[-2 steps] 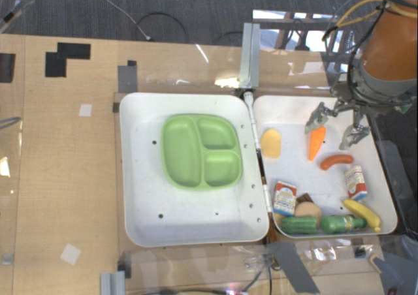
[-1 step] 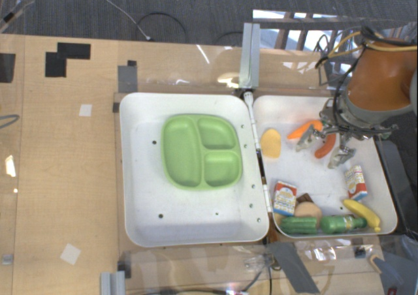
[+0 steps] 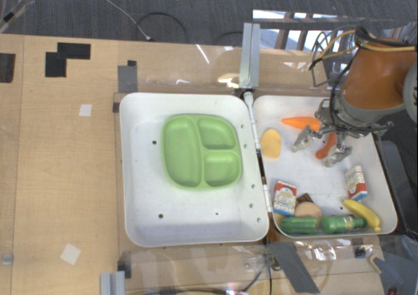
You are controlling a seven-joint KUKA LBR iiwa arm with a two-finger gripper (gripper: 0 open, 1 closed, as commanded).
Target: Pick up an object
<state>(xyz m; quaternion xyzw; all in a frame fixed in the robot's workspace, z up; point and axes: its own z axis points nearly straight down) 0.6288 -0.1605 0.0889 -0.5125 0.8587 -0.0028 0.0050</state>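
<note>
My gripper (image 3: pixel 320 147) hangs low over the right bin (image 3: pixel 386 176), in its upper right part. Its two grey fingers (image 3: pixel 302 140) are spread open. A small red-orange item (image 3: pixel 324 149) lies between them; the fingers stand either side of it, and I cannot tell whether they touch it. An orange carrot (image 3: pixel 297 121) lies just left of the gripper, a yellow lemon-like piece (image 3: pixel 271 143) further left.
Along the right bin's front lie a red-and-blue carton (image 3: pixel 284 197), a brown bun (image 3: pixel 308 209), a green cucumber (image 3: pixel 299 225), a green bottle (image 3: pixel 339 223), a banana (image 3: pixel 362 213) and a small carton (image 3: pixel 356 183). The left bin (image 3: pixel 134 176) holds a green divided plate (image 3: pixel 183 156).
</note>
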